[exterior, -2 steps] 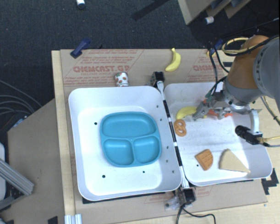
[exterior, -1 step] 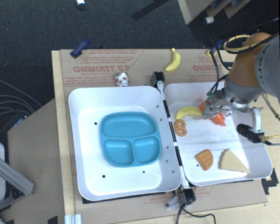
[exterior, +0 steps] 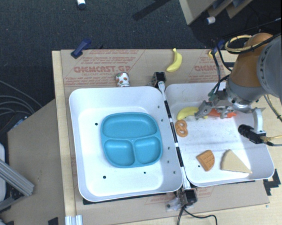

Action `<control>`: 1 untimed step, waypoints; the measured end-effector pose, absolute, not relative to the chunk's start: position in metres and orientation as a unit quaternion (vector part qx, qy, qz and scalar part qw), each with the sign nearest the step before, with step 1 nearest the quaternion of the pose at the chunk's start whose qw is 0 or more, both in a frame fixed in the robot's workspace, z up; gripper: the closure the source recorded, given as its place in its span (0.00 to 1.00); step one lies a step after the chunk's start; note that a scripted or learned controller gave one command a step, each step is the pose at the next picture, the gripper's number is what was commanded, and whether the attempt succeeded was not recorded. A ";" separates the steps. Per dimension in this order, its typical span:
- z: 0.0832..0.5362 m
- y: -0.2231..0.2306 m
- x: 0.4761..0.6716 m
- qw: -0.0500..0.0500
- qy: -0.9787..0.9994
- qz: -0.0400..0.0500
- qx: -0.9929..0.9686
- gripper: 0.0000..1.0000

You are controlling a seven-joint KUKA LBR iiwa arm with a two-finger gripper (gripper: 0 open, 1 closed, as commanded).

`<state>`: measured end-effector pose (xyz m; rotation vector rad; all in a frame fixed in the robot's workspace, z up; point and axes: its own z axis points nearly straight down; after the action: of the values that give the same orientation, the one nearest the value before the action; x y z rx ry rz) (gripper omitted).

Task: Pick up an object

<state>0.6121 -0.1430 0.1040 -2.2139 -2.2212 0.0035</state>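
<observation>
Overhead, the grey arm with its orange band (exterior: 248, 67) reaches in from the right edge of the bench, and its two-finger gripper (exterior: 214, 108) sits low over the far part of the right shallow white bin (exterior: 228, 178). Whether the claw is clenched or released cannot be told from this slanted view. A small red-orange object (exterior: 224, 113) lies directly under the wrist, touching or just beside the claw; nothing can be seen held between the claw's tips. A yellow plastic banana (exterior: 187, 113) lies just to the left of the claw, near the bin's far-left corner. A brown pretzel-shaped piece (exterior: 181, 128) rests beside the bin's left wall, just nearer the front than that banana. Toward the front edge lie an orange-brown toast-like slice (exterior: 206, 160) and, to its right, a pale tan wedge (exterior: 234, 162), both well apart from the claw. The left shallow white bin (exterior: 81, 135) holds a blue three-compartment plastic plate (exterior: 131, 138) at its centre. On the brown cardboard sheet (exterior: 102, 67) behind the bins lie a second yellow banana (exterior: 175, 61) and a small spotted white cup (exterior: 122, 79).
</observation>
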 end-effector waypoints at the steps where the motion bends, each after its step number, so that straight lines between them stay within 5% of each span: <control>1: 0.114 -0.143 0.613 0.002 -0.709 0.001 -0.706 1.00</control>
<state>0.6126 -0.1427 0.1142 -2.2142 -2.2230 0.0022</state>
